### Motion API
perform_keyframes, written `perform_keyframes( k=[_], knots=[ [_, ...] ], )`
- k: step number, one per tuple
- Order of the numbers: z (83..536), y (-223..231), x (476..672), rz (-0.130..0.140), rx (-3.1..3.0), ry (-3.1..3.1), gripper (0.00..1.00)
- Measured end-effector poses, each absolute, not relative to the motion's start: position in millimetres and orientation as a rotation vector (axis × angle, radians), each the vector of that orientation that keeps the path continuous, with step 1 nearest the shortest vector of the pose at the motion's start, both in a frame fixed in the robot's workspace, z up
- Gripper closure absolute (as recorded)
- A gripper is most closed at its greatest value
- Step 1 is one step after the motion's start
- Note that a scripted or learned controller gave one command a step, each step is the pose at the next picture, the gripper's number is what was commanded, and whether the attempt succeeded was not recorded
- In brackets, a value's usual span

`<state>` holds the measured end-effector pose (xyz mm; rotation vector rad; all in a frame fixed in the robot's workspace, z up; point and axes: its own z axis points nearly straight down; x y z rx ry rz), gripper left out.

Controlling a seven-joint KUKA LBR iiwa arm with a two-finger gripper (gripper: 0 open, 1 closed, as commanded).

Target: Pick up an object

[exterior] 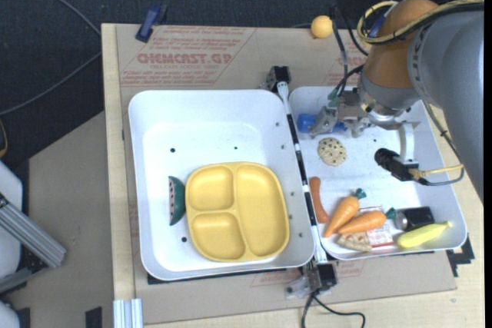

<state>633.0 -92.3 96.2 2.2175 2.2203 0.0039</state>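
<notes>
Toy carrots [350,216] and a banana [422,235] lie in the right bin [446,165], while the claw [338,124] hangs just above the cookie [332,151], its opening impossible to tell.

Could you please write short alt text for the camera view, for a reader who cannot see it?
A grey and orange robot arm reaches from the right, its gripper low over the right bin near a cookie, with toy carrots further forward. The left bin holds a yellow divided plate.
</notes>
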Motion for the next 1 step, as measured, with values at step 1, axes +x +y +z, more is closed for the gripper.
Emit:
perform_keyframes(
  k=[1],
  knots=[
    [84.2, -101.2, 610.8, -0.002, 2.224, 2.222, 0.0]
  ],
)
